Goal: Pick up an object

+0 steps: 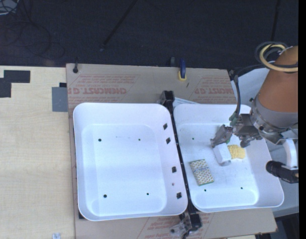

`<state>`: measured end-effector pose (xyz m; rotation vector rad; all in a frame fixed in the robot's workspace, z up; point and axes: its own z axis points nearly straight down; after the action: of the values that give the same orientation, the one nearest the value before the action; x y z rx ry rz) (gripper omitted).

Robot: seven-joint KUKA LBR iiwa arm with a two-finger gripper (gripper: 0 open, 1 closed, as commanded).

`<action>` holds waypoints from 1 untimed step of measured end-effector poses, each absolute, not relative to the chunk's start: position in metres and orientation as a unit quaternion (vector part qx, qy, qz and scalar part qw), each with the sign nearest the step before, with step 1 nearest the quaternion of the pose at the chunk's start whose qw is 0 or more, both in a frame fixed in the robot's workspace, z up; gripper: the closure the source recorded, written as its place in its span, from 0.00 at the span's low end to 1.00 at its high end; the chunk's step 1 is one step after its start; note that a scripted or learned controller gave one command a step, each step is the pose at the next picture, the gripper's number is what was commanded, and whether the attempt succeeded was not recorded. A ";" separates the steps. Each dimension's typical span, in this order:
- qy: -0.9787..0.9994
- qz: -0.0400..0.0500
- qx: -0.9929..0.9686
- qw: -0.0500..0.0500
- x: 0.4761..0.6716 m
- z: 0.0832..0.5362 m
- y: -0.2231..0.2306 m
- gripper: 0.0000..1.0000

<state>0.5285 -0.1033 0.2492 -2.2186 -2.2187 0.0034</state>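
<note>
Three small things lie in the right bin [262,195]. A white stubby cylinder [222,155] sits beside a yellow block [237,152], and a grey-green patterned flat pad [201,172] lies nearer the front left. My gripper [231,140] hangs just above the white cylinder and yellow block, at their far side. Its two dark fingers stand apart, open, with nothing between them. The arm's grey wrist and orange band [282,83] hide the bin's far right corner.
The left bin [83,133] stands beside the right one, with a black clip strip [173,148] along their shared edge. A black part [281,171] of the robot overhangs the right bin's rim. Cardboard lies under both bins.
</note>
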 end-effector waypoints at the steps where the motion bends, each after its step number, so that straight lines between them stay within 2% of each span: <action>1: -0.707 0.002 -0.707 0.003 0.529 0.259 -0.104 1.00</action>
<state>0.5285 -0.1036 0.2589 -2.2170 -2.2177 0.0051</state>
